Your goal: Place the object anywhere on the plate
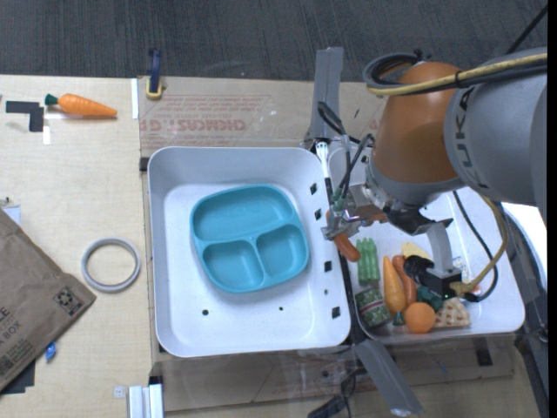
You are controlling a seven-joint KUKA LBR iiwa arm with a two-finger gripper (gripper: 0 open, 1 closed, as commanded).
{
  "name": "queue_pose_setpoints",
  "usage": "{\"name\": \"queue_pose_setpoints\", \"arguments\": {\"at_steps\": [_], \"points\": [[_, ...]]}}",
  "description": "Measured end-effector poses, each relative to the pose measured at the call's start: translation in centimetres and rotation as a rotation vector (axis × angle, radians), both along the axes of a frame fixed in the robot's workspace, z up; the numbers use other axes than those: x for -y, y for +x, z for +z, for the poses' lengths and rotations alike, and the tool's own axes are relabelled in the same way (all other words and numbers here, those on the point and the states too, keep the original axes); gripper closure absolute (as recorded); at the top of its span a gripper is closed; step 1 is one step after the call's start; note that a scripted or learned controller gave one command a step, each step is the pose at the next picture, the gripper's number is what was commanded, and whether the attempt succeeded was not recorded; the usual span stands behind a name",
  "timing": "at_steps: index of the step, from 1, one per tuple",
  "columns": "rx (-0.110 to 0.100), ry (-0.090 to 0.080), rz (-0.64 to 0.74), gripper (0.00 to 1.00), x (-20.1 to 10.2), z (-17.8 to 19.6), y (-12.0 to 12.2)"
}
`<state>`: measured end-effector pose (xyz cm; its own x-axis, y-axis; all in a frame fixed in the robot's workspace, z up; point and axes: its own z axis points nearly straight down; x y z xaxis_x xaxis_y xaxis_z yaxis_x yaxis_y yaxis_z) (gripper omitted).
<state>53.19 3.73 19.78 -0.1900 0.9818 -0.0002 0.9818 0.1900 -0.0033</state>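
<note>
A blue three-compartment plate (251, 237) lies in the left white bin (174, 303), with nothing on it. My gripper (342, 226) hangs over the wall between the two bins, just right of the plate. A small red-orange sausage-shaped piece (348, 249) sits between the fingertips and sticks out below them, over the right bin's left edge. The grey arm with its orange band (418, 129) reaches in from the right above the right bin.
In the right bin (500, 316) lie a green bundle (368, 259), a toy carrot (393, 286), an orange (419, 317), a cracker (452, 313) and a dark green piece (371, 304). On the bench to the left are another carrot (81, 105), a tape ring (110, 263) and a cardboard box (26, 312).
</note>
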Motion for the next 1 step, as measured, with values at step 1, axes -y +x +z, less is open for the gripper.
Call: {"name": "queue_pose_setpoints", "arguments": {"at_steps": [1], "points": [[0.0,0.0,-0.001,0.0,0.04,0.01,0.01]]}}
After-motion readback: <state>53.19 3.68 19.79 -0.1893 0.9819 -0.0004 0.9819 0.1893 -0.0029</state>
